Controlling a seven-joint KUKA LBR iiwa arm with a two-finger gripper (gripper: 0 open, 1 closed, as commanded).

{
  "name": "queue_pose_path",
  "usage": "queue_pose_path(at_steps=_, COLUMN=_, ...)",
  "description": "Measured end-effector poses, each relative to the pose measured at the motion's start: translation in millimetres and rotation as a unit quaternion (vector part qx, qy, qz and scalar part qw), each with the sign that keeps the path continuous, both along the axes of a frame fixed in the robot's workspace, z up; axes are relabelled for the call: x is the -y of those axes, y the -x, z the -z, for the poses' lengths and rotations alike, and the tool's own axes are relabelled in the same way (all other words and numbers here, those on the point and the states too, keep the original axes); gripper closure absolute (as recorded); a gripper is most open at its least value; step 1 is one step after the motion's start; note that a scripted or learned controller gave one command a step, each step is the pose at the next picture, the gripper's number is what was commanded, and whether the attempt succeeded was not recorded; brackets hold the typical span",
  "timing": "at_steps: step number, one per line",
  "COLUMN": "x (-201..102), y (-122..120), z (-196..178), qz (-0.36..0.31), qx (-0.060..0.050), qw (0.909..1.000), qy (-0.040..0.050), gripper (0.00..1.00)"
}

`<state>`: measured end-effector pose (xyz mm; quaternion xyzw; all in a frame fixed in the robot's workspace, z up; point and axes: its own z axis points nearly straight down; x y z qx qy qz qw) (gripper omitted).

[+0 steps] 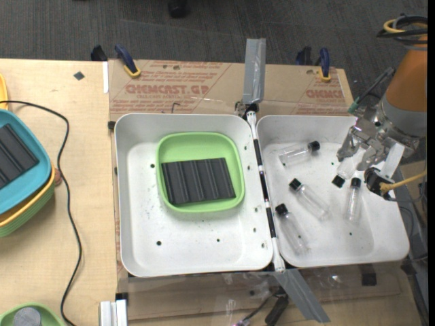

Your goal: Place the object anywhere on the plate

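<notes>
- The gripper [362, 160] hangs over the right bin [387, 246], near its right wall towards the far corner; whether it is open or closed I cannot tell, and nothing can be seen held in it.
- Clear vials with black caps lie loose on that bin's floor, and I count four for certain.
- One vial [298, 154] lies near the far wall.
- A second vial [310, 199] is in the middle.
- A third vial [291, 227] lies beside the left wall.
- A fourth vial [353, 201] lies just below the gripper.
- A further black cap [338, 180] sits just beside the gripper; whether a fifth vial belongs to it is hard to make out.
- The green plate [234, 156] rests in the left bin [136, 243], towards its far wall, with one dark ribbed mat [198, 180] lying on it.
- The two bins' walls meet between the vials and the plate, and a grey tape strip [255, 70] stands at the far end of that seam.
- Two blue-and-yellow clamps, one [127, 61] at the cardboard sheet's [177, 87] far-left corner and the other clamp [323, 65] at its far-right corner, sit on the sheet.
- At the bench's left edge there is a teal tray [34, 182], and a black cable [68, 202] loops past it.
</notes>
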<state>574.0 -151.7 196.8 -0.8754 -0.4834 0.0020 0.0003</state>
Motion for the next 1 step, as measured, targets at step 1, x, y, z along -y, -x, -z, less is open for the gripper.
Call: queue_pose_path(at_steps=1, x=0.0, y=0.0, z=-0.1, qz=0.0, qx=0.0, qw=1.0, qy=0.0, gripper=0.0)
